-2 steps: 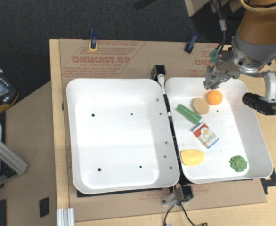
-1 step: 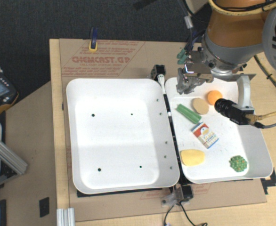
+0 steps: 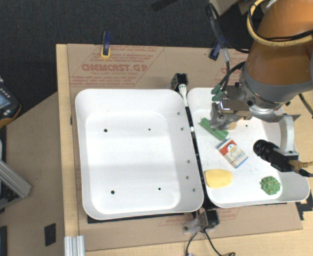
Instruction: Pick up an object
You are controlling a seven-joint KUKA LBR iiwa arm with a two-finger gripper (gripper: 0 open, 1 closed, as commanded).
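My gripper [image 3: 219, 119] hangs low over the back left part of the right bin [image 3: 251, 199], under the grey wrist and orange band. Its tip is right at the upper end of a flat green bar [image 3: 214, 129], which lies slanted on the bin floor; whether it touches the bar is unclear. A small red and white box [image 3: 233, 154] lies just in front of the bar. Closer to the bin's front edge are a yellow lump [image 3: 219, 178] and a green knobbly ball [image 3: 270, 185].
The left bin [image 3: 81, 143] stands beside the right one, the two sharing a dark divider [image 3: 193, 137]. Both rest on a brown cardboard sheet [image 3: 124, 65], held by clamps at its back edge.
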